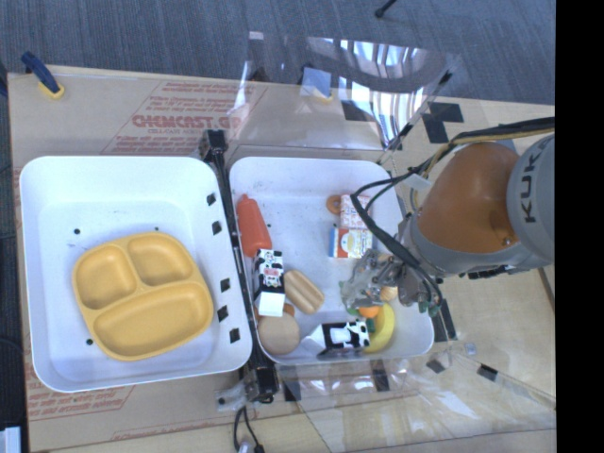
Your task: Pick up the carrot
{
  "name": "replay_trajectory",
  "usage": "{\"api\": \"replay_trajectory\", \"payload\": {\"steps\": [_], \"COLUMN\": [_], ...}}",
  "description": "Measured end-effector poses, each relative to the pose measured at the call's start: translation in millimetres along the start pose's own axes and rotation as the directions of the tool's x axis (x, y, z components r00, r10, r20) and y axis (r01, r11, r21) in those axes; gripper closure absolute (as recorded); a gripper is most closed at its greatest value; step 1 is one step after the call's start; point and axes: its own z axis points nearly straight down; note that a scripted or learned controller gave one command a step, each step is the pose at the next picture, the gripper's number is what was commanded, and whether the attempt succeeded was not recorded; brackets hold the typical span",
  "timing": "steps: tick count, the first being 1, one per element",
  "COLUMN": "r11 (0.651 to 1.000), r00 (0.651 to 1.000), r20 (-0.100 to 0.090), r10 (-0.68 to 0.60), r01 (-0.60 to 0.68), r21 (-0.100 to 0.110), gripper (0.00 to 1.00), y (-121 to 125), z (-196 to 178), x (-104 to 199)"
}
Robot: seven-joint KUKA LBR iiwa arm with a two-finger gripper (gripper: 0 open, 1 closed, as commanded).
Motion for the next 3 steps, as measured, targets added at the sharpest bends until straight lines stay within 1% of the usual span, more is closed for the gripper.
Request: {"api": "replay_trajectory", "payload": {"steps": [1, 2, 3], "r11": [1.000, 0.998, 0.998], "r00": [1.000, 0.998, 0.997], "r20": [-0.002, 0.024, 0.031], "r10": [-0.001, -0.057, -0.065], "r01": [0.001, 0.057, 0.064], "r21": [0.000, 0.011, 0.013], "gripper": [0.00, 0.00, 1.00], "y": [0, 13, 15], "z": [1, 31, 17], "x": [0, -1, -5]}}
